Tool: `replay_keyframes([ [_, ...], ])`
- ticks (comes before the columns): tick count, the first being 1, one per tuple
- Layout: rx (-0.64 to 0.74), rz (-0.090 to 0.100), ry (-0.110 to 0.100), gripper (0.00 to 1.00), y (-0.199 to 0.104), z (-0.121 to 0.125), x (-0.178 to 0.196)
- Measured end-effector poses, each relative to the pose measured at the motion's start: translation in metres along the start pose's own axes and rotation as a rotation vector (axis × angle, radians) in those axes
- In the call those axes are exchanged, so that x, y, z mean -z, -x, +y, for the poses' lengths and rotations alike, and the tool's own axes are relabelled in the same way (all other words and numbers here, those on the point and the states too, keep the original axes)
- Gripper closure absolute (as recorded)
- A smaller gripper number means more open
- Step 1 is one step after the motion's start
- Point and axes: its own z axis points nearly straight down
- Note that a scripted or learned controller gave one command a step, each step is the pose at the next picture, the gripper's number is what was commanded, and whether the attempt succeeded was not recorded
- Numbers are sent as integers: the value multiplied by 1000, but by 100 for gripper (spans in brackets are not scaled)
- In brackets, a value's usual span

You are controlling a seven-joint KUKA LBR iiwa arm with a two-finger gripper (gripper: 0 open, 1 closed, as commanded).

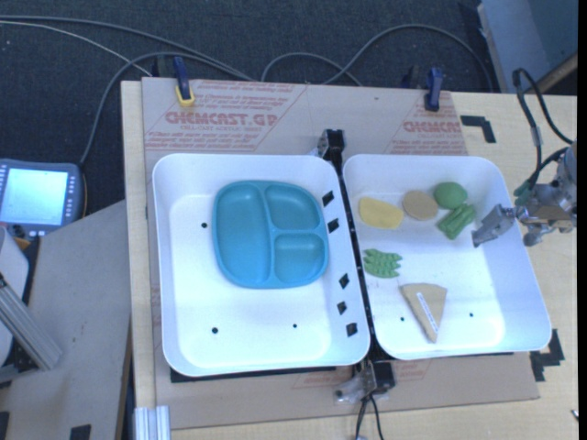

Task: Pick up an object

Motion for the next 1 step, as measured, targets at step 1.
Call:
replay_keyframes([
  [1,4,-3,12,0,0,3,6],
])
